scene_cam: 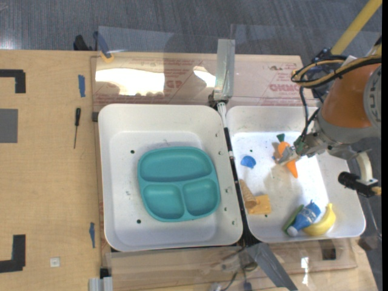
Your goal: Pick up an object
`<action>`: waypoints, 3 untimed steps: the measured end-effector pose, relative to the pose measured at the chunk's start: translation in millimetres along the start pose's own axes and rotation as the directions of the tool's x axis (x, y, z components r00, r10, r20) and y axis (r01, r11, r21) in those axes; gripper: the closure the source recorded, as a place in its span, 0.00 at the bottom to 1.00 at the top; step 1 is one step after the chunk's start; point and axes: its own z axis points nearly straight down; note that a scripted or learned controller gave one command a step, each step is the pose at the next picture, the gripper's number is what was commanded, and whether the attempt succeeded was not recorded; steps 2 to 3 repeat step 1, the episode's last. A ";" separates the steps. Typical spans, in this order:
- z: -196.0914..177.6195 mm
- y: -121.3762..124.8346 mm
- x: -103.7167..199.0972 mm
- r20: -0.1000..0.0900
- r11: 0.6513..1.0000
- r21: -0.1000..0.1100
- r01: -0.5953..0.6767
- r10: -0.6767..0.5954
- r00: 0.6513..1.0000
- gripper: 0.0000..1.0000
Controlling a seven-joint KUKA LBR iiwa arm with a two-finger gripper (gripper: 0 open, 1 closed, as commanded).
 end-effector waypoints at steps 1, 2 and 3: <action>-123.7 50.5 43.3 0.000 0.994 -0.004 0.109 -0.109 0.994 1.00; -123.7 50.5 43.3 0.000 0.994 -0.004 0.109 -0.109 0.994 1.00; -123.7 50.5 43.3 0.000 0.994 -0.004 0.109 -0.109 0.994 1.00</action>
